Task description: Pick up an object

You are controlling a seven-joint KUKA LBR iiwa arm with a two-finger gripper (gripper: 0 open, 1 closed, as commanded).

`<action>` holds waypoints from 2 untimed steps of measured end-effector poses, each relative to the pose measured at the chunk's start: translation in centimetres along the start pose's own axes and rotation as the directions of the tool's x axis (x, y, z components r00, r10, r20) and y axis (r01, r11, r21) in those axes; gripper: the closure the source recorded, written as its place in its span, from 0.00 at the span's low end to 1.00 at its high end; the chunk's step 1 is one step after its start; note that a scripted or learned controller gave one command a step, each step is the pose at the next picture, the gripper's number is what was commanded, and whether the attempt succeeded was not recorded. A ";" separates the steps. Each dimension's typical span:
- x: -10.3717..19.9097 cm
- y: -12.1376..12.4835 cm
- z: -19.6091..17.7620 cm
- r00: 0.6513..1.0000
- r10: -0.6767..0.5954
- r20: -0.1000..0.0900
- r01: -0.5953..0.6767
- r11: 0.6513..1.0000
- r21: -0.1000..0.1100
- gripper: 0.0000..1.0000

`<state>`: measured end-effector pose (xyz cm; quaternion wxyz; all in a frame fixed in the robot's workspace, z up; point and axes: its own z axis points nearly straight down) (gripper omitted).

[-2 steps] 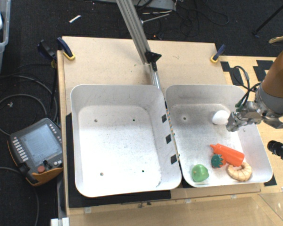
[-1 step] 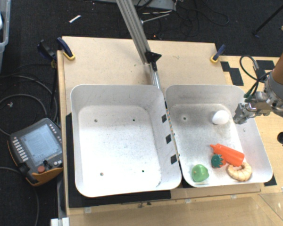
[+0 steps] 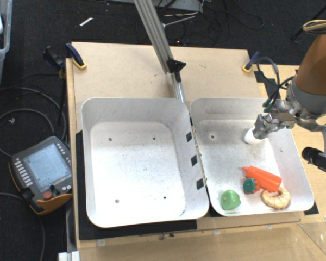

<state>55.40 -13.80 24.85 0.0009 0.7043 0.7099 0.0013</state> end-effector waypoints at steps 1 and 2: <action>4.6 1.0 -0.2 1.000 0.000 -0.001 0.000 1.000 0.002 1.00; 10.3 2.6 -0.7 1.000 -0.001 -0.001 0.001 1.000 0.001 1.00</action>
